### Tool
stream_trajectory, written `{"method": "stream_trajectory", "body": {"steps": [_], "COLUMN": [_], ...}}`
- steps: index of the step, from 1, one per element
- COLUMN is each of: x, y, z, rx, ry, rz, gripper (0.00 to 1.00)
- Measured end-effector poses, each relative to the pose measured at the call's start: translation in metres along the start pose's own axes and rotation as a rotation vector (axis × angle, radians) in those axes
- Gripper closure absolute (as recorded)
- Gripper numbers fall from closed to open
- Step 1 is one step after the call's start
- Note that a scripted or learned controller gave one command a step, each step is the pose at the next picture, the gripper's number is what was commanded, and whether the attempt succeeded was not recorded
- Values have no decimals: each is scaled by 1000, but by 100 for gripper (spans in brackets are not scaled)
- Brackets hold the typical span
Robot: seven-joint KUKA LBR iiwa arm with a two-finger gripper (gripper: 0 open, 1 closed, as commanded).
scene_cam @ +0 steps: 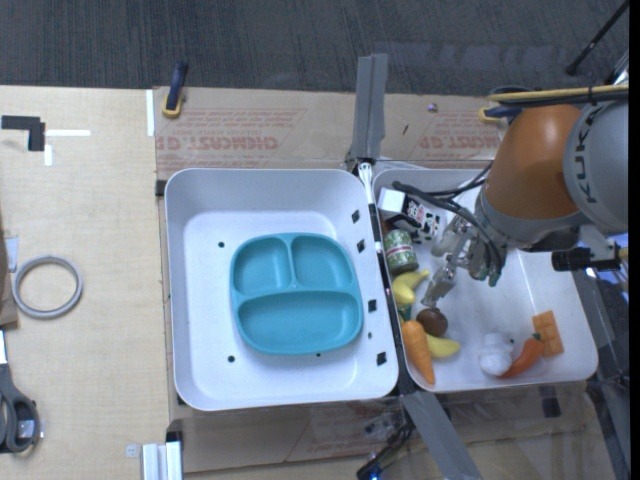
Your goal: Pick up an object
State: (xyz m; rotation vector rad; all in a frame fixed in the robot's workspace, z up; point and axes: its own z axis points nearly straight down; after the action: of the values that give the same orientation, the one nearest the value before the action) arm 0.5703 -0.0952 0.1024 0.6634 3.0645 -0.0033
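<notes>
I've got the arm [545, 168] reaching in from the right, gripper [440, 286] angled down-left, low near bin's left edge.

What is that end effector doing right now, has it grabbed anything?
End effector: low in the right bin, over the yellow toy and the brown one; whether it is open, closed or holding anything cannot be told.

Left bin [190, 298] has a teal divided plate [296, 293] sitting in the middle. Out on the bench [80, 168] there's a grey tape ring [45, 286] at the left edge, scissors [15, 418] below it, and a blue clamp [177, 88] up top.
</notes>
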Motion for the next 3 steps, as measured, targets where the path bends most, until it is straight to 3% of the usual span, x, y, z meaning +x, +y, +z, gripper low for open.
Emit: {"method": "stream_trajectory", "body": {"steps": [1,2,3], "x": [30,20,19], "y": [-36,-124,-123], "z": [10,10,1], "rx": [-1,-1,-1], "ry": [5,4,1], "rz": [-161,-46,-48], "gripper": [0,0,100]}}
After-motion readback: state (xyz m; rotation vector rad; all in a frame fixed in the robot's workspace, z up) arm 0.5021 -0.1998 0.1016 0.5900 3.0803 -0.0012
